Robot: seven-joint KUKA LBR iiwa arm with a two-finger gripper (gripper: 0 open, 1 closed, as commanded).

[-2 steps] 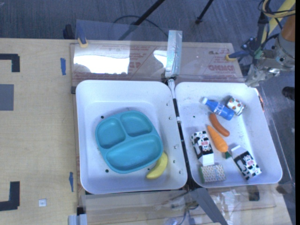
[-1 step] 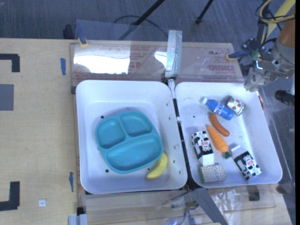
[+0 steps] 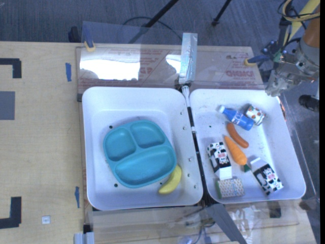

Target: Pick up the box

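A small speckled green and tan box (image 3: 230,187) lies near the front edge of the right bin (image 3: 294,151). Two cartons with a black and white cow pattern are also in that bin, one (image 3: 219,157) just above the speckled box and one (image 3: 267,177) at the front right. My gripper (image 3: 274,87) hangs over the bin's far right corner, well away from all of these, with nothing seen in it.
The right bin also holds a blue bottle (image 3: 235,117), a small can (image 3: 255,114), a sausage (image 3: 237,134) and a carrot (image 3: 235,150). In the left bin (image 3: 96,105) lie a blue divided plate (image 3: 139,153) and a banana (image 3: 172,182).
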